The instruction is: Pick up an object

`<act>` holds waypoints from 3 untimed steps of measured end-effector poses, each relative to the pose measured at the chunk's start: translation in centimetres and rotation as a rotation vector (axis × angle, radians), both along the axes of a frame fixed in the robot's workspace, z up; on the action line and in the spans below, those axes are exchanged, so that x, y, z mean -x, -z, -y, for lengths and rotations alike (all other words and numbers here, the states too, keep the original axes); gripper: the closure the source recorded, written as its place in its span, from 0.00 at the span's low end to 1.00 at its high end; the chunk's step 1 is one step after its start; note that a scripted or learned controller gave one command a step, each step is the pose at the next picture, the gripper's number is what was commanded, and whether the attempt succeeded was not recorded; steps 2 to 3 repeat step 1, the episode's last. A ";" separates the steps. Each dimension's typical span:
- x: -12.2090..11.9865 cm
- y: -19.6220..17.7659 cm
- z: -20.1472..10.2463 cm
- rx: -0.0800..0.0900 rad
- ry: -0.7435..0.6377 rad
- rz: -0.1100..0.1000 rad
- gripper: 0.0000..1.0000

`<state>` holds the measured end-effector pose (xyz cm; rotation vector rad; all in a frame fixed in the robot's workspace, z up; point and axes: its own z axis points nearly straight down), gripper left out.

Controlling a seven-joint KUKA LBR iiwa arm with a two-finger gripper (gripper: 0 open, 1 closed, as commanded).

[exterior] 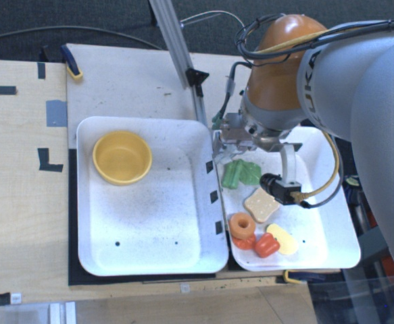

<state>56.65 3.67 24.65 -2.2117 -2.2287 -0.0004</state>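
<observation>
Right now the gripper [240,155] hangs low over the upper left part of the right bin [332,248], just above the green object [240,174], and its body hides the tips, so whether it is wide, narrow or closed on anything cannot be told from this angle. The candidates for picking all sit in that right bin, in the centre-right of the frame: the green object nearest the tool, a slice of toy bread [261,204] just below it, an orange ring-shaped piece [242,225] lower still, then a red piece [266,246] touching a yellow piece [284,239] near the bin's lower edge. A yellow bowl [121,156] rests well apart in the upper left of the left bin [149,248]. The main risk, as I judge it, comes from how close the green object lies to the raised rim between the two bins: a descent slightly to the left could land on that rim rather than on the toy. The green piece also looks flat and low, so a closing grasp might skate over it or nudge it against the bread instead of catching it. Crowding is another hazard, since the bread and ring sit near enough that a push could shove them together. The cable [322,184] looping beside the wrist might brush the bread as well.
</observation>
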 end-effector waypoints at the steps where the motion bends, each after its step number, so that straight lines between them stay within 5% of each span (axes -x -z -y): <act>1: -0.9 1.7 -4.5 0.002 0.002 -0.002 1.00; 3: -0.9 1.7 -4.5 0.002 0.002 -0.002 1.00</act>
